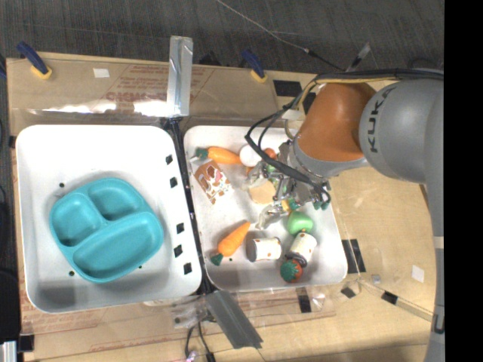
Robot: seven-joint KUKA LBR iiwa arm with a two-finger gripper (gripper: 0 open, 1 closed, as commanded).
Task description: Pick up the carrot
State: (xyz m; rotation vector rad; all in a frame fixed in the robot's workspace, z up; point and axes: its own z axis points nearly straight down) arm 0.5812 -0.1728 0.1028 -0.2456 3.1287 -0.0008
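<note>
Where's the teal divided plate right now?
In the camera view the teal divided plate lies in the left white bin, near its middle, across the divider from the right bin where the gripper is working.

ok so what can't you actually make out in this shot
- Pincer: in the camera view, its fingers blur into cables and toys, so their state is unclear.
- Items beside the upper carrot: partly hidden under the wrist and cables.
- Small toy at the right bin's lower corner: too small to identify.
- Arm: cut off at the right.

"KU" of the KUKA lettering on the grey arm (pixel 404 130), red print on cardboard (pixel 136 89) unreadable
</note>
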